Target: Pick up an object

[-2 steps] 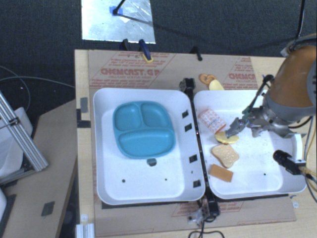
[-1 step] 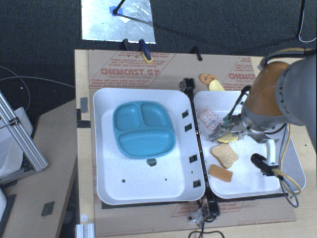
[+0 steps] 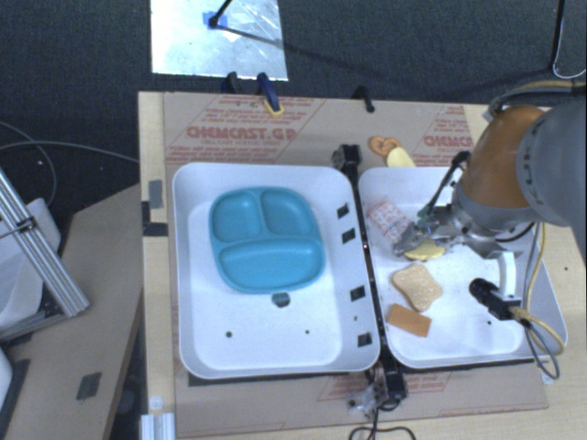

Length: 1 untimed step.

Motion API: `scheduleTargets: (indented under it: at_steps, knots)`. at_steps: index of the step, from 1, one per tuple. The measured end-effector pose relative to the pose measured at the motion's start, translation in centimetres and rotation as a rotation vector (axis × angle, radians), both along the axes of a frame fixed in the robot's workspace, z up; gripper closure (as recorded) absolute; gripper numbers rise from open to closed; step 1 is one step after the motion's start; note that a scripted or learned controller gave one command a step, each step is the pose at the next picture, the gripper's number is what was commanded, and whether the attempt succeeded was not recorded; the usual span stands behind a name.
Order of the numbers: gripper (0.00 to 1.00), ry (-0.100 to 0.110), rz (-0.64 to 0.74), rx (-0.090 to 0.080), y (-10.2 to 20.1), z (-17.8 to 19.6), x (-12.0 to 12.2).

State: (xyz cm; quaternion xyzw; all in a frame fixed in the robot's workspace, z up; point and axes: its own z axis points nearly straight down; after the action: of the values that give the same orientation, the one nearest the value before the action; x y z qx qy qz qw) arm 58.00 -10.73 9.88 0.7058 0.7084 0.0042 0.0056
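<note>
My gripper reaches down into the right bin from the right. It hangs over a flat yellow piece, whose edge peeks out just below it. A pink speckled packet lies just to the gripper's upper left. A slice of toast rests below the gripper, and an orange-brown cracker lies nearer the front. No item can be seen lifted off the bin floor.
The left bin holds a blue divided plate and a small grey item. Behind the right bin, on the cardboard, lie a yellow piece and an orange pretzel shape. A black divider separates the bins.
</note>
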Motion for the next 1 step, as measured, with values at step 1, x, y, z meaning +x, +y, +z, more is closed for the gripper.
scheduleTargets:
  at_steps: [1]
  knots:
    - [1.00, 0.005, 0.010, 0.007, 9.31, 9.10, -1.75]
